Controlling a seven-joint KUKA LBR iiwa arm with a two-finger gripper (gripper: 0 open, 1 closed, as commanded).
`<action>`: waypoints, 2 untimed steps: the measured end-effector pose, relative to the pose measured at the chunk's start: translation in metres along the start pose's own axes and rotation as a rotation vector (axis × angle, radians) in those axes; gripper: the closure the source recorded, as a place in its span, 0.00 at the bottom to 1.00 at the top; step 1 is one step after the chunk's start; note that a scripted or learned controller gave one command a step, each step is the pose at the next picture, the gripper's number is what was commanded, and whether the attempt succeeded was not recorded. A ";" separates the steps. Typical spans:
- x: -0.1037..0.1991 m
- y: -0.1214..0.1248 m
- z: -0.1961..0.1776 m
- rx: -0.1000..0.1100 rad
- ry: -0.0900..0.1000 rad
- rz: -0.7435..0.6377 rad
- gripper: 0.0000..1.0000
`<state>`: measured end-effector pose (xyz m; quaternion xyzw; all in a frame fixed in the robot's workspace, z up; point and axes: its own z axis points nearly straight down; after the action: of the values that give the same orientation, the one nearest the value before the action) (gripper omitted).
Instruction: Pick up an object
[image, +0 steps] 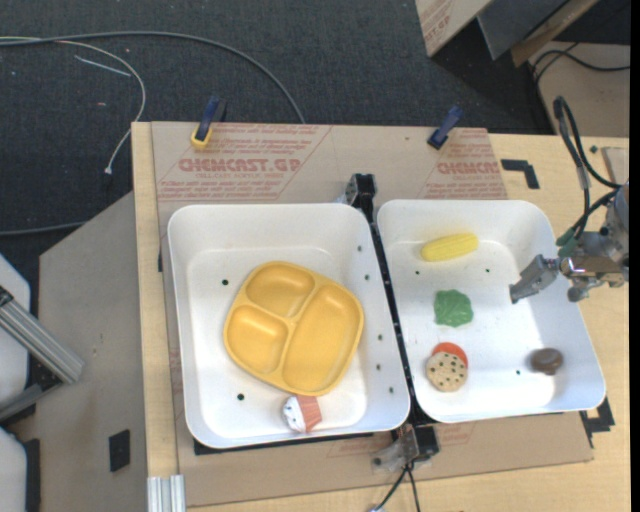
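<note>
**Desk:** What leads, biggest first?

**Photographer:** Two white bins side by side on the bench. The left bin (190, 300) holds a yellow divided plate (292, 327), with a small white-and-orange toy (299, 413) just beside its near edge. The right bin (500, 215) holds the smaller pieces, well apart from one another: a yellow corn cob (449, 246) toward the far wall, a green leafy piece (453, 308) mid-bin, a cookie (447, 369) near the front, and a small brown lump (546, 361) at the front right.

**Desk:** And the arm?

**Photographer:** The gripper (545, 277) hangs over the right bin's right side, reaching in from the bench edge. It holds nothing; how far its fingers are spread I cannot tell at this angle.

**Desk:** So which step is this?

**Photographer:** By my reading, the approach: no object chosen or lifted yet. The brown lump lies nearest, so the next move likely calls for centring over it, descending, then closing squarely, since small rounded pieces may slip.
</note>
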<state>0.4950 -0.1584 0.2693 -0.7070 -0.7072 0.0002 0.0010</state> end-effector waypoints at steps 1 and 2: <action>0.000 0.004 0.061 0.003 0.002 0.001 0.00; 0.010 0.005 0.112 0.003 0.001 0.000 0.00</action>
<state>0.5000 -0.1482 0.1570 -0.7071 -0.7071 0.0006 0.0024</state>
